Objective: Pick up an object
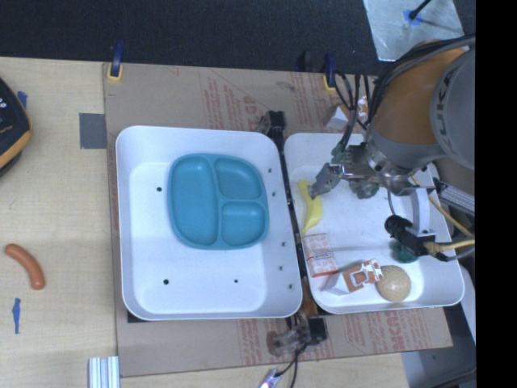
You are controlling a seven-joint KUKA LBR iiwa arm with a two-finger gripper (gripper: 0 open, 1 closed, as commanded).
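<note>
Curved yellow banana, possibly plastic, below gripper; finger spread unclear.

A bulky grey arm is seen, ringed by a broad orange band above the wrist. Dark lettering is printed on the grey shell. Black cables are looped at the wrist's ten o'clock, and a metallic grey gripper is fitted below.

I see two bins of smooth, glossy white plastic. The divided plate at centre looks matt teal plastic. Under them lies dull brown cardboard on a pale wood-grain bench.
</note>
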